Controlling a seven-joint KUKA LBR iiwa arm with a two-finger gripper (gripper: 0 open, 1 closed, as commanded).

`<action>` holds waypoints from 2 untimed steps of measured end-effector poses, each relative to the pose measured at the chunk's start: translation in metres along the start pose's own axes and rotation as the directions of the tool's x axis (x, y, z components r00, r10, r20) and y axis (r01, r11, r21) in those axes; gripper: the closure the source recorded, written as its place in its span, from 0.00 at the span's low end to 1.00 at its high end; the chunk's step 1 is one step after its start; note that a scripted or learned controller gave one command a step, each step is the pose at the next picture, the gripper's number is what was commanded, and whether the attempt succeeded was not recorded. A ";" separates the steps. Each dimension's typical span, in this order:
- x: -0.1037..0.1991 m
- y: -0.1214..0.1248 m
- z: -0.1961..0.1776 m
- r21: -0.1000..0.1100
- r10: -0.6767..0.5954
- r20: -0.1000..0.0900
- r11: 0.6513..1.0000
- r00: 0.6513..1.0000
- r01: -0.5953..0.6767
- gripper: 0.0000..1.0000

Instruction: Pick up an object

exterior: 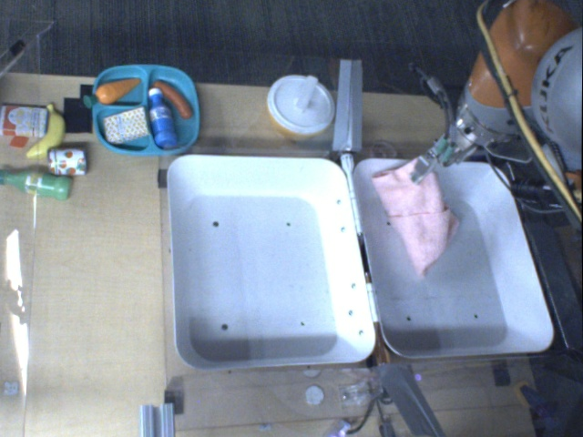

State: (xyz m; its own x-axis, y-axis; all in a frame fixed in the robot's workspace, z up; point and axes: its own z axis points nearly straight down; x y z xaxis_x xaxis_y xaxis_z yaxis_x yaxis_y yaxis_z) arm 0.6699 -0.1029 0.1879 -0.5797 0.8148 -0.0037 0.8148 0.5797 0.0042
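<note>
A pink cloth [417,212] lies in the right bin [510,317], toward its back left. Its upper corner is drawn up into a peak that ends between the fingertips of my gripper [425,170]. The gripper reaches in from the upper right, below the arm's orange band [521,35], and is shut on that corner. The rest of the cloth trails down and to the right, narrowing to a point near the bin's middle.
The left bin [264,262] sits beside the right one. Behind the bins stand a yellow bowl with a white lid [301,106] and a metal post [346,107]. A blue divided tray of toy food [146,107], a banana [50,130] and a small can [66,161] sit far left.
</note>
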 end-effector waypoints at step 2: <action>0.038 -0.027 -0.121 -0.002 -0.262 0.002 0.965 0.965 0.262 1.00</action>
State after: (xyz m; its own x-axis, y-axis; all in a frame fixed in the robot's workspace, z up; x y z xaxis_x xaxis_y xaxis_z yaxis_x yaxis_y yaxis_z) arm 0.6251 -0.0871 0.3091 -0.7726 0.6348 -0.0070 0.6348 0.7727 0.0050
